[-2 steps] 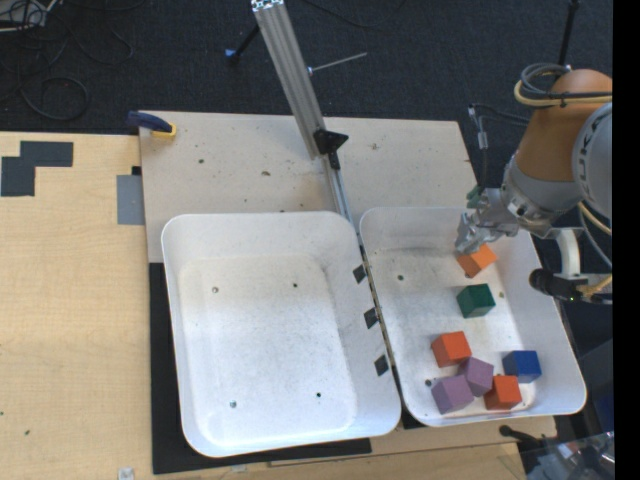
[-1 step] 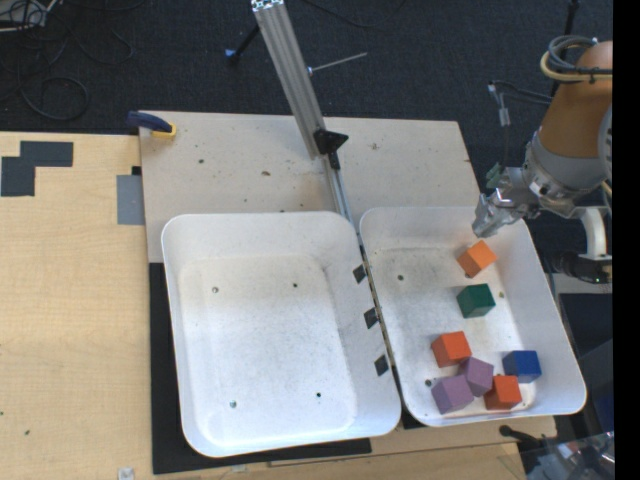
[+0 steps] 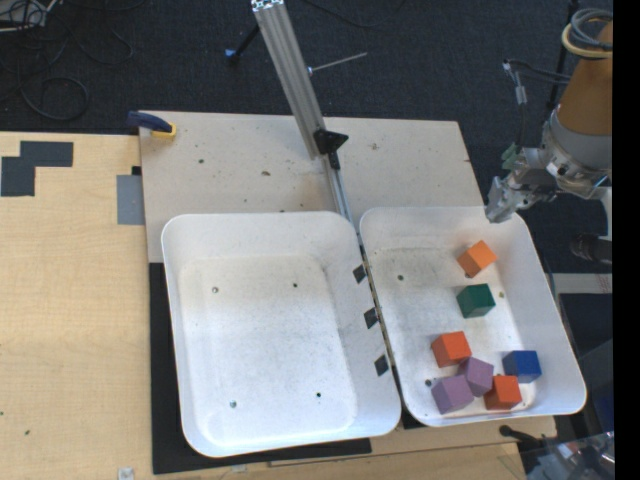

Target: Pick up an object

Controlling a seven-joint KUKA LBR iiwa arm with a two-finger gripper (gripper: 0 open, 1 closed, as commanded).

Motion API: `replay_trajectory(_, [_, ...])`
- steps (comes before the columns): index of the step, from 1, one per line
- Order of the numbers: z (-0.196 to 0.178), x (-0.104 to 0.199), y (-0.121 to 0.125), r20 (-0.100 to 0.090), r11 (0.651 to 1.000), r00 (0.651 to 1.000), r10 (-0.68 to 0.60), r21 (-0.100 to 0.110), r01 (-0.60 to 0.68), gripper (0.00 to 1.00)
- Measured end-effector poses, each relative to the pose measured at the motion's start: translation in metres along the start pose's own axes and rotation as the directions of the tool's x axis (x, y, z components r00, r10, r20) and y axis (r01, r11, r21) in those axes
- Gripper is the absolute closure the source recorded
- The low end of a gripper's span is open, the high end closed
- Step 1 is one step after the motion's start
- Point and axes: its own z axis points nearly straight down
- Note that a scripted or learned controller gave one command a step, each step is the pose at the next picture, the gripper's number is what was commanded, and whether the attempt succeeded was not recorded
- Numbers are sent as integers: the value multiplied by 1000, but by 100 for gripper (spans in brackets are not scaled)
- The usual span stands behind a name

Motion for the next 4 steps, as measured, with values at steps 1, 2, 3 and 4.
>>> replay_trajectory(1, [-6, 56, -21, -4, 1000, 1000, -3, 7, 3, 100])
replay_trajectory(2, [-13, 108, -35, -4, 1000, 1000, -4, 7, 4, 100])
replay_trajectory(3, [1, 150, -53, -3, 1000, 1000, -2, 10, 2, 100])
replay_trajectory(4, [12, 197, -78, -3, 1000, 1000, -3, 11, 3, 100])
